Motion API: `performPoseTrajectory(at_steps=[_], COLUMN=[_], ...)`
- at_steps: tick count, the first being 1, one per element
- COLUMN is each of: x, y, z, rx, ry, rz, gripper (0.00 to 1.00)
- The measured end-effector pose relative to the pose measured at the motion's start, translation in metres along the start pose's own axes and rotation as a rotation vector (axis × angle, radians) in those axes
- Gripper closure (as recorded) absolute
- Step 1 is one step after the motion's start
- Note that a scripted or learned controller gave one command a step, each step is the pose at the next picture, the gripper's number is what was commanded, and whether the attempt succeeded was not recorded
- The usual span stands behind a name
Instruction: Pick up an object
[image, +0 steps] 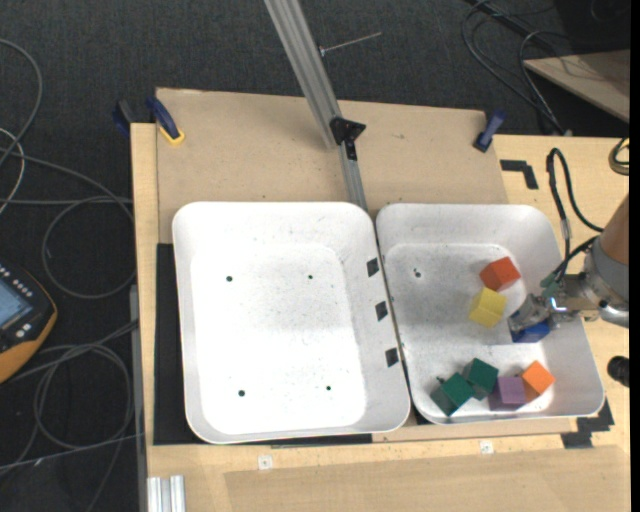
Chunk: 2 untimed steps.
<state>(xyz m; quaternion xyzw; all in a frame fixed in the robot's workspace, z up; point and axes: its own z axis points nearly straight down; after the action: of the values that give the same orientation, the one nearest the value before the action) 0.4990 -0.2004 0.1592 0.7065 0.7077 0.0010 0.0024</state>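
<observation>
Camera view, slanted from above: gripper (535, 318) low in the right-hand bin (455, 232), against its right wall; whether it is apart or together cannot be told. Item one, blue block (532, 331), directly at the gripper tip, touching or just under it; a hold is not confirmed. Item two, yellow block (488, 307), just left of the gripper. Item three, red-orange block (500, 272), up and left of it. Items four to six, orange block (538, 377), purple block (511, 390) and two green blocks (467, 384), clustered below the gripper near the bin's front edge. Step judged: descent onto the blue block. Next move calls for a firm close, then a straight lift.
</observation>
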Motion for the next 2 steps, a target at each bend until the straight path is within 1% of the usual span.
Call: performPoseTrajectory(at_steps=[1, 2], x=[-0.001, -0.001], y=[-0.002, 0.0], z=[-0.044, -0.069], rx=[-0.001, 0.001], ry=[0.0, 0.0], rz=[0.0, 0.0], gripper=[1.0, 1.0])
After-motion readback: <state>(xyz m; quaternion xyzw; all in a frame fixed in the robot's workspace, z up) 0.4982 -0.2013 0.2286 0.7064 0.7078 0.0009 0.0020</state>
